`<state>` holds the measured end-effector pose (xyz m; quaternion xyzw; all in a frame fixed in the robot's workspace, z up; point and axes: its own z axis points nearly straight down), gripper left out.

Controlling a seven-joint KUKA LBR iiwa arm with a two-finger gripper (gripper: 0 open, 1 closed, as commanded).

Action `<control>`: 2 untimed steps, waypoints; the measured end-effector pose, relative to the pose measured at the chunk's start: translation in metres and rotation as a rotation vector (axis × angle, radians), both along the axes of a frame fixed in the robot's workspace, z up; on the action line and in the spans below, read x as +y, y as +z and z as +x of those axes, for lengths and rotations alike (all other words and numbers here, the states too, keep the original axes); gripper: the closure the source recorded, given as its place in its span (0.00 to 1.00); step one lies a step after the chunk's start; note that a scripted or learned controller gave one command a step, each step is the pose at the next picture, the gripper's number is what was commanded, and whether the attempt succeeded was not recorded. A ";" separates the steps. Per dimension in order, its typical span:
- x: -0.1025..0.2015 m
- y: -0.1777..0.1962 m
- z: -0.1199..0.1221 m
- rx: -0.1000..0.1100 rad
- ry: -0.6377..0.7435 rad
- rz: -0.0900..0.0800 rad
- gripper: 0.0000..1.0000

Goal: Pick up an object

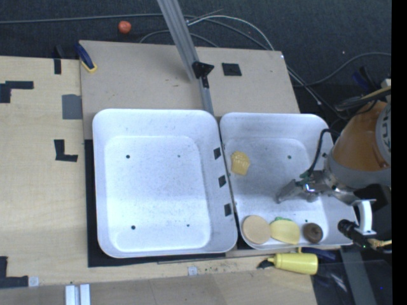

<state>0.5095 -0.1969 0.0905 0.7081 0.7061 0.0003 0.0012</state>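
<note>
Hovering low over the right bin [267, 122], your gripper [287, 192] sits near the middle of the floor with nothing visible between its tips, though how far they are spread you cannot tell from this slant, so treat it as unknown. Your candidates are all in this bin: a pale yellow lump [240, 162] up by the left wall, and along the near edge a tan disc [255, 229], a yellow piece [285, 230] touching or just beside it, and a small brown round thing [312, 232]. That row is your risk, I'd say: they're crowded against the rim, so a descent there could nudge one into its neighbour or pinch two at once, and the wall may block a fingertip. The flat disc looks hard to get under. The lump stands apart and seems the safer pick, but it's close to the divider. Outside, a yellow-handled tool [294, 262] lies on the bench [38, 189]; the left bin [102, 170] is no help.
</note>
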 end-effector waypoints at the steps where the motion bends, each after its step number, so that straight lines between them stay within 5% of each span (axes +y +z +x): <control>1: 0.020 0.022 -0.022 0.002 0.004 0.001 0.00; 2: 0.018 -0.001 -0.022 0.002 0.003 0.000 0.00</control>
